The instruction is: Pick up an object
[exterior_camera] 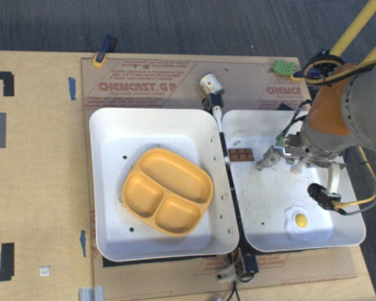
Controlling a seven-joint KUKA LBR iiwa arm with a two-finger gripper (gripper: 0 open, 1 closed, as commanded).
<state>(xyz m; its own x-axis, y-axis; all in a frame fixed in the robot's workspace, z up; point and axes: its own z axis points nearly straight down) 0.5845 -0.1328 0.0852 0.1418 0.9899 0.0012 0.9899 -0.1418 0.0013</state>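
Observation:
A small brown chocolate-bar piece [241, 155] lies at the upper left of the right bin [344, 234]. Near that bin's front edge sits a toy fried egg [299, 219]. My gripper [282, 163] hangs over the upper middle of the right bin, just right of the brown piece. It is open, its two grey fingers spread apart with nothing between them. A yellow divided plate [168, 190] lies in the middle of the left bin [106, 130].
The arm's grey body and orange band [329, 108] cover the right bin's upper right corner. A black connector with a yellow cable [326, 197] hangs over the bin's right side. A white and black fixture [210, 86] stands behind the ridge between the bins.

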